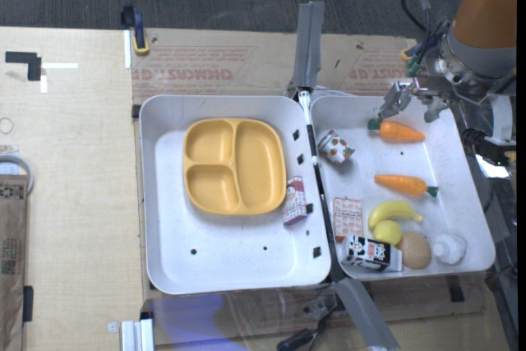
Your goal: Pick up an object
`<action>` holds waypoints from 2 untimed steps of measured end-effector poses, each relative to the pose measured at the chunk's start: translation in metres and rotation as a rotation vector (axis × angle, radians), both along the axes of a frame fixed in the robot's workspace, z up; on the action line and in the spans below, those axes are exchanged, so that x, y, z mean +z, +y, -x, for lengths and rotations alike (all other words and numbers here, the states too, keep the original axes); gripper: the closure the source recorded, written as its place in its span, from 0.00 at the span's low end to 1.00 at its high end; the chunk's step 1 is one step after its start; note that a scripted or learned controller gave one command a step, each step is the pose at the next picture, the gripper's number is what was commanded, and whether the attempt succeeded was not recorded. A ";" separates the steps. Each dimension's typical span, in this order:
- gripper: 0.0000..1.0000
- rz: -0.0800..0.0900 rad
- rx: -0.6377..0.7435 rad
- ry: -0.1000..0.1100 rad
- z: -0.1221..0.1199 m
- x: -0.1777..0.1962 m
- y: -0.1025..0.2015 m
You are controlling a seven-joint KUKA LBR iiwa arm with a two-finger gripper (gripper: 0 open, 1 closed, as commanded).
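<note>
Camera view, from above the surface: the grey arm (485, 20) with its orange band reaches in from the right and hangs its claw (401, 99) over the far edge of the right bin (472, 177). The claw's fingers stand slightly spread with nothing between them, just above the leafy end of a carrot (399, 131) that lies near the bin's far wall. A second carrot (404, 185) lies across the middle of the same bin. Toward the bin's near edge sit a banana (393, 214), a lemon (387, 233), a brown round fruit (416, 250), a black-and-white milk carton (370, 253) and a small clear bottle (449, 247) in the near right corner. A red-and-white packet (347, 218) lies flat near the bin's left wall, and a small red-and-white carton (334, 147) sits farther back along that wall. In the left bin (164, 242), a yellow divided plate (234, 166) lies toward the far side, with a small dark-red packet (295, 201) just beside its right rim, near the wall that the two bins share.
</note>
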State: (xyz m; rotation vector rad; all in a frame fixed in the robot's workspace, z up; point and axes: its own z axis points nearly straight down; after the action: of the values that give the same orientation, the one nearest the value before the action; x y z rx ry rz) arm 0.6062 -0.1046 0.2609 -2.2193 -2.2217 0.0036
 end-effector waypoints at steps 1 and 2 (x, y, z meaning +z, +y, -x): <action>0.00 -0.002 0.128 0.001 0.058 -0.125 -0.020; 0.00 -0.002 0.156 0.000 0.055 -0.170 -0.056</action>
State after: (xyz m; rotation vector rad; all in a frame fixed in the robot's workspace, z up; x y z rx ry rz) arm 0.5509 -0.1605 0.0910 -2.0388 -2.3875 0.0015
